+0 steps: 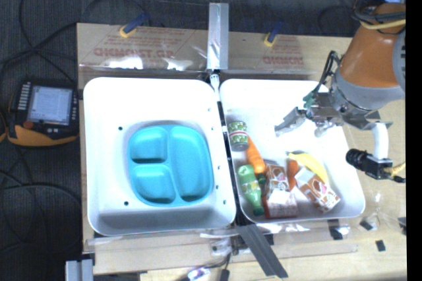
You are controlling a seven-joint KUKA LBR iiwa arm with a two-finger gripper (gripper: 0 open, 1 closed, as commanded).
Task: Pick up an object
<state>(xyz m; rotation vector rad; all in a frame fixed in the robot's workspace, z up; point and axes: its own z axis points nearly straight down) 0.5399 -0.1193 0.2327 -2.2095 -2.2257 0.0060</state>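
My gripper (303,127) hangs over the bare upper part of the right bin (277,96), open, with nothing between its spread fingers (285,125). Below it, along the bin's left and front sides, lie a small can (237,131), a carrot (254,154), a green bottle (248,183), a banana (311,164) and two printed cartons (282,196) (318,190). The banana is the closest, just below the gripper and apart from it.
The left bin (105,108) holds a blue divided tray (170,164). A metal post (217,35) stands at the back between the bins. A handheld pendant (43,108) lies left of the bench. The orange arm band (372,62) sits at the right.
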